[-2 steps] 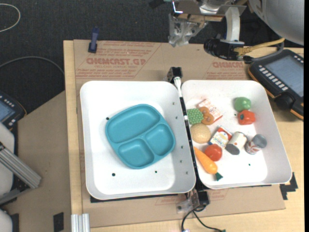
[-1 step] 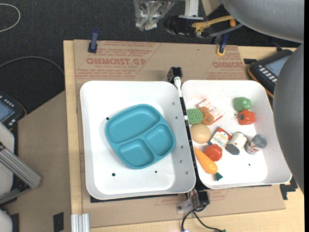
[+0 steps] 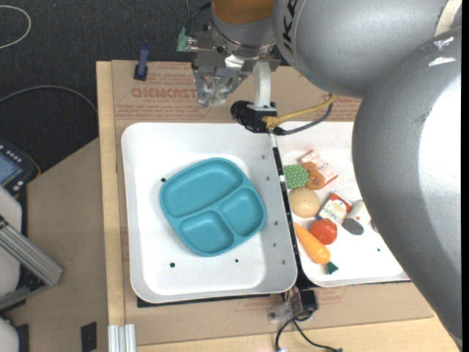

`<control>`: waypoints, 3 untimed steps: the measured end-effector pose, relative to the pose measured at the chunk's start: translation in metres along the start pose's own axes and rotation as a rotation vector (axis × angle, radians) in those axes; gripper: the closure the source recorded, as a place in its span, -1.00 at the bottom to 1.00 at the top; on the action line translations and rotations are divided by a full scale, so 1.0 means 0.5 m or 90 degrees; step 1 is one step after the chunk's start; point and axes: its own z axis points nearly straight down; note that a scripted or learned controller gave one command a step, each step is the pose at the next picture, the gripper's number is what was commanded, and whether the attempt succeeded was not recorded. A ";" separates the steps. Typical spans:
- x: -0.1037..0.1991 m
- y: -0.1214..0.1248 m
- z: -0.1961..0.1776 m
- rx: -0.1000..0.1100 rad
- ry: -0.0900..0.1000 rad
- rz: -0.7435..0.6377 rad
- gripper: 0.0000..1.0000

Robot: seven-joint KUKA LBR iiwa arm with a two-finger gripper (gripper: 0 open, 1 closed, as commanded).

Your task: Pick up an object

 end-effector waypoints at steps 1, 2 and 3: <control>0.072 -0.035 0.112 -0.004 0.002 -0.004 1.00; 0.067 -0.090 -0.109 -0.018 0.006 -0.003 1.00; 0.065 -0.032 0.088 -0.004 0.001 0.000 1.00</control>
